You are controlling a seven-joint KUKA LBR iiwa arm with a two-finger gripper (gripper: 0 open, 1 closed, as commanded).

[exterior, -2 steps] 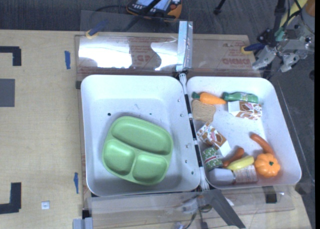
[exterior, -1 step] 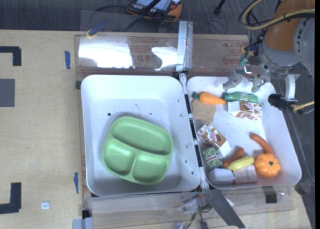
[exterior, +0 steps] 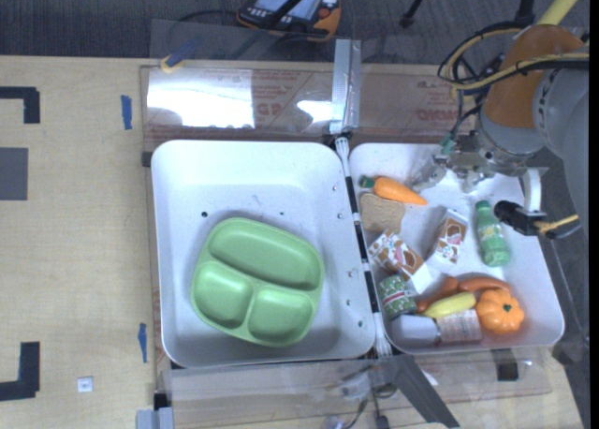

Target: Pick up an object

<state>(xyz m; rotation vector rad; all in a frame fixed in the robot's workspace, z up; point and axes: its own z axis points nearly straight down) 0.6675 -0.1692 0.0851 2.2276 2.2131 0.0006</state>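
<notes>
A light wooden worktop (exterior: 65, 258) was seen from above, carrying two shallow white bins side by side. In the left bin (exterior: 178, 184) a green divided plate (exterior: 257, 279) lay flat, with three compartments; it was judged stiff and smooth, with only its rim offering a hold. The right bin (exterior: 552, 310) was crowded with small toy groceries, any of which could serve as the thing to be picked up. An orange carrot (exterior: 398, 191) lay near the bin's far left corner, partly over a tan slice of bread (exterior: 382, 215). Below these, two small printed cartons (exterior: 397, 256) (exterior: 450, 240) were tilted against each other, and a green bottle (exterior: 490, 233) lay on its side to their right. At the near edge a yellow banana (exterior: 449, 305) and an orange pumpkin (exterior: 500, 312) were touching. All were judged light, hard and rather slippery; the carrot, lying apart on top, was thought easiest to take across its narrow middle. The tool (exterior: 465, 163) was seen over the bin's far right part, just beyond the carrot, below the grey arm (exterior: 562, 113); whether it was spread or pressed together could not be told.
</notes>
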